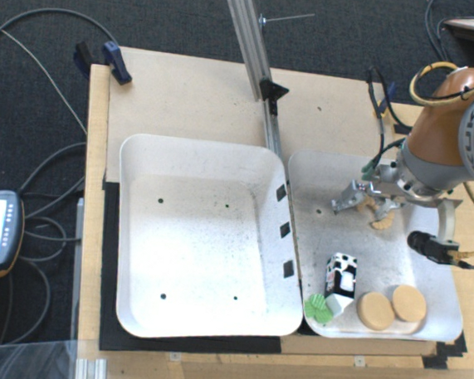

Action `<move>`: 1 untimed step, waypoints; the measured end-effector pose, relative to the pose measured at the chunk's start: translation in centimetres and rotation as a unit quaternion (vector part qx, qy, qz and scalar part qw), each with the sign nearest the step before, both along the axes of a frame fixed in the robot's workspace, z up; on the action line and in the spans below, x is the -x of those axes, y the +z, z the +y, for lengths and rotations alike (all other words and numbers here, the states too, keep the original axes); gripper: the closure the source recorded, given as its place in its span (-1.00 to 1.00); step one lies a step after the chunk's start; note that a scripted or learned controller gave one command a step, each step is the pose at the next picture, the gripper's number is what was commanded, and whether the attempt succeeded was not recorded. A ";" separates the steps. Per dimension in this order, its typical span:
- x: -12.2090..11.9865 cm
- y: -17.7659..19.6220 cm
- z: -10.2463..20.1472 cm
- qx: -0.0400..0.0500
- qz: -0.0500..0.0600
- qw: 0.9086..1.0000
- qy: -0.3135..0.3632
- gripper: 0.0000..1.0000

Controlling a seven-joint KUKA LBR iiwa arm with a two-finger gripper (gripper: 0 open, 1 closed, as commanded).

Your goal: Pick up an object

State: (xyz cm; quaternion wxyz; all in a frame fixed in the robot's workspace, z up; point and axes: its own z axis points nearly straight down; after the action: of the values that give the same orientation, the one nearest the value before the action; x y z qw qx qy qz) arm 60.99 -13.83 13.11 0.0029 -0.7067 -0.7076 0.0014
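Observation:
My gripper (361, 198) hangs over the upper part of the right bin (321, 184), below the arm's orange band. A small tan piece (382, 220) lies just beneath and to the right of it, partly covered by the gripper body. Whether they touch is unclear. Lower in the same bin stands a black-and-white carton (342, 276), with a green object (319, 307) at its lower left. Two round tan discs (375, 311) (409, 303) lie side by side at the bin's lower right corner.
The left bin (140, 158) sits beside the right one, with a raised divider edge (287, 231) between them. A metal pole (250, 36) slants up from the back of the bench. Cables hang by the arm at the right.

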 end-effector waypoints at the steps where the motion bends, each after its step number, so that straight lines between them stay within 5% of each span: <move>1: 0.1 -4.1 0.1 0.000 0.000 1.000 0.000 -1.00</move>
State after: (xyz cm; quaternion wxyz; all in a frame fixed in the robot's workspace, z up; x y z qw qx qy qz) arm 60.89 -13.74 9.00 0.0031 -0.7070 -0.7072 0.0017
